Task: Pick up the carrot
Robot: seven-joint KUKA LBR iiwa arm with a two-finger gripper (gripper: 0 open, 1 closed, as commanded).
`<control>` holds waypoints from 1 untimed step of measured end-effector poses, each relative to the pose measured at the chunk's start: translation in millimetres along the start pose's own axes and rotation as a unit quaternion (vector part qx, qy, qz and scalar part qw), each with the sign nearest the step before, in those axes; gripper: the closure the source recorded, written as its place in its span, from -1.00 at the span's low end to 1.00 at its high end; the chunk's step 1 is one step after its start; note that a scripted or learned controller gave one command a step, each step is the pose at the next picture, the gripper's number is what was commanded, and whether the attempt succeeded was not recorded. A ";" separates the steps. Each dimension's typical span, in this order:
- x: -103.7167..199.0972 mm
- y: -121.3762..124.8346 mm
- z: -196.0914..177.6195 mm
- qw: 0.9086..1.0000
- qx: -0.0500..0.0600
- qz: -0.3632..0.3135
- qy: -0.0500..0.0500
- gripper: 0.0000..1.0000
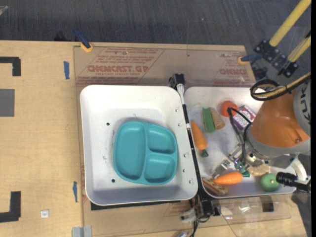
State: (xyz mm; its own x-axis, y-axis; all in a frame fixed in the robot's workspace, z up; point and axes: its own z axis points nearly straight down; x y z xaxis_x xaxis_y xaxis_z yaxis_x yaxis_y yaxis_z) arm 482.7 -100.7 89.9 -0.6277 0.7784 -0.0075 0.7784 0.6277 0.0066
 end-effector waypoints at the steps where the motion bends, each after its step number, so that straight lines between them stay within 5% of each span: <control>1: -10.7 121.8 -99.2 0.998 -0.004 -0.061 0.000 -1.00</control>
State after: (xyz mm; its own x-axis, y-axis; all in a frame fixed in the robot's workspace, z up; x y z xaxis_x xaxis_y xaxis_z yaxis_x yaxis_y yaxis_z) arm 583.3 -32.4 190.0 -0.7174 0.6966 -0.0091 0.6965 0.7175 0.0126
